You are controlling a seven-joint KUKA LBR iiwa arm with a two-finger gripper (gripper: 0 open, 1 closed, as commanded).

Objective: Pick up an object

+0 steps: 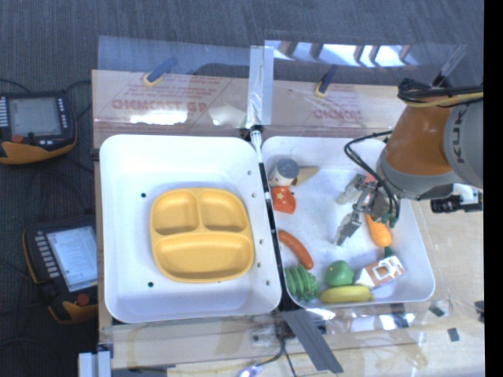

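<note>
My gripper [348, 210] hangs over the middle of the right bin [413, 293], its two fingers spread open with bare white bin floor between them. An orange carrot [379, 232] lies just to its right, close to the wrist. To its left lie a red sausage [295, 248] and a red toy piece [283, 200]. Along the bin's near side sit a green broccoli [301, 283], a green round fruit [339, 273], a yellow banana [346, 294] and a small orange and white box [383, 272]. A grey-capped item [284, 170] rests at the far left corner.
The left bin [126, 171] holds a yellow divided plate [202, 234]. A ridge where the two bins meet [267, 226] runs between them. The arm's orange band [420, 144] looms over the right bin's far right. Handheld controllers [35, 124] lie off the bench at left.
</note>
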